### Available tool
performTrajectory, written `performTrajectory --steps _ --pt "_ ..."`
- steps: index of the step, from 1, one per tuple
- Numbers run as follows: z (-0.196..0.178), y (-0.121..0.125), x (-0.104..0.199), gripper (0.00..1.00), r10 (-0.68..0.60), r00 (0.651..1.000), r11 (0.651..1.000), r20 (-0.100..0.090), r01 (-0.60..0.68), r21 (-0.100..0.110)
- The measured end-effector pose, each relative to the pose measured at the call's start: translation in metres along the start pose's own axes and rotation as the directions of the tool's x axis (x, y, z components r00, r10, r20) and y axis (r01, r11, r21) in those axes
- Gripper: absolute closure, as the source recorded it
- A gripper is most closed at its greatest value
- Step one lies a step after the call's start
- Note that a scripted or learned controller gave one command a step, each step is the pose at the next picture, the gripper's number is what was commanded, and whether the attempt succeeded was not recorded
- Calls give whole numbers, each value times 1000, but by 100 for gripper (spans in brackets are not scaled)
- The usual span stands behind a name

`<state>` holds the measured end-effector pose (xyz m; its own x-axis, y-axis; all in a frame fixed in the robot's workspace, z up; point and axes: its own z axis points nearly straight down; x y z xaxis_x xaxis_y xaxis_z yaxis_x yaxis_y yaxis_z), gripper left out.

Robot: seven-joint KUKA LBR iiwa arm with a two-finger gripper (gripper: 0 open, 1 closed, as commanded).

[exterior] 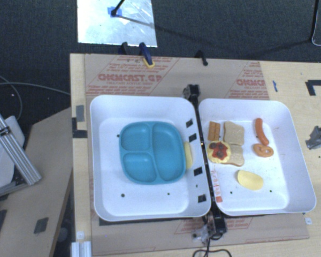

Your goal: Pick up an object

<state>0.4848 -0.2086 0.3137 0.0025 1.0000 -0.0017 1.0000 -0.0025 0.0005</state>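
- Left bin (pixel 104 159): far left of my claw, holds a blue divided plate (pixel 151 152) with three compartments; a pale yellow piece (pixel 189 155) sits touching the plate's right edge.
- Cardboard sheet (pixel 166 74) under both bins, red print reads "CHEMCAST GP" behind the left bin, same print partly hidden behind the right bin.
- Right bin (pixel 289 181): just left of my claw, toy food inside.
- Brown cracker-like piece (pixel 214 130) beside a tan bread slice (pixel 234 133), at the bin's left side.
- Pizza-like piece (pixel 220 151) with red topping, just below those two, well left of my claw.
- Yellow oval slice (pixel 250 180), lower in the bin, apart from the rest.
- Orange sausage (pixel 261 130) and an orange ring (pixel 264 151) just below it, nearest things to my claw.
- My claw (pixel 318 136): at the right edge, outside the right bin, nothing in it that I can see; spread or pressed together, cannot tell.
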Motion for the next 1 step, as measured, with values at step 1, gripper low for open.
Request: performTrajectory --steps 1 --pt "-12 3 2 100 -9 1000 1000 1 9 -6"
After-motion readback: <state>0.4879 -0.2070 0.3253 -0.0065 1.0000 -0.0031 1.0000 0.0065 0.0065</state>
